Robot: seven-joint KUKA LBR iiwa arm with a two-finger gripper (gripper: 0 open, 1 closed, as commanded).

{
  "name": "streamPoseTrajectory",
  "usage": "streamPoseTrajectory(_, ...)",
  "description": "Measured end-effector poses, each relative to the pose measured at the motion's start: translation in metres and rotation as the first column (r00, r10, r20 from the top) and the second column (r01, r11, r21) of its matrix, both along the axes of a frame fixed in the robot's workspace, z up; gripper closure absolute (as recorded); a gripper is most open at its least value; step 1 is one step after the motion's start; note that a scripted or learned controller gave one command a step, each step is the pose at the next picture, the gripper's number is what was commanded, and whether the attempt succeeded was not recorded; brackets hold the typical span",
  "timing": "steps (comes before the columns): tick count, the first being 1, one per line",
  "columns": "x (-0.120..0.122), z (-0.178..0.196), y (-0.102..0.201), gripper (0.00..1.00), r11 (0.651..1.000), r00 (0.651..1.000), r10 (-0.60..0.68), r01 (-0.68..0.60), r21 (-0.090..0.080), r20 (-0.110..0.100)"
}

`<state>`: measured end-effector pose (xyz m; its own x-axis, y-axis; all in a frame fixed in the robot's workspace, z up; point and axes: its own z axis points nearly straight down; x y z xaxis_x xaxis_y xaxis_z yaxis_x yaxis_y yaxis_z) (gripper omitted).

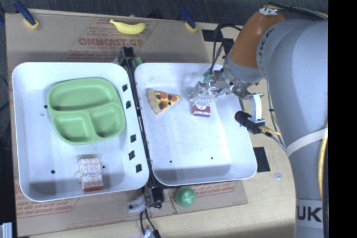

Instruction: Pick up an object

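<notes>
One small red-and-white packet (pixel 201 108) lies directly under my pincer (pixel 207 90), right of the pizza slice (pixel 162 101); pincer state: cannot tell

Faded red lettering on the cardboard sheet (pixel 120 40) under the bins, at the upper middle of the frame, seems to read "CHEMCAST", followed by letters too faint to make out. At the lower right, white letters "UK" stand on the grey arm (pixel 304 120), cut off at the edge. Print on the small packets is too small to read.
</notes>
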<state>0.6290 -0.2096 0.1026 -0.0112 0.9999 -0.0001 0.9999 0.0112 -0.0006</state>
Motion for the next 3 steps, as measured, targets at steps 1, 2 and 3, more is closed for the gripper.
streamPoseTrajectory(1, -0.015, 0.103, 0.063, 1.0, 1.0, 1.0, -0.004, 0.004, 0.0, 0.005)
streamPoseTrajectory(2, -0.074, 0.099, 0.128, 1.0, 1.0, 1.0, -0.003, 0.003, 0.0, -0.003)
streamPoseTrajectory(3, -0.153, 0.144, 0.185, 1.0, 1.0, 1.0, -0.003, 0.003, 0.0, -0.002)
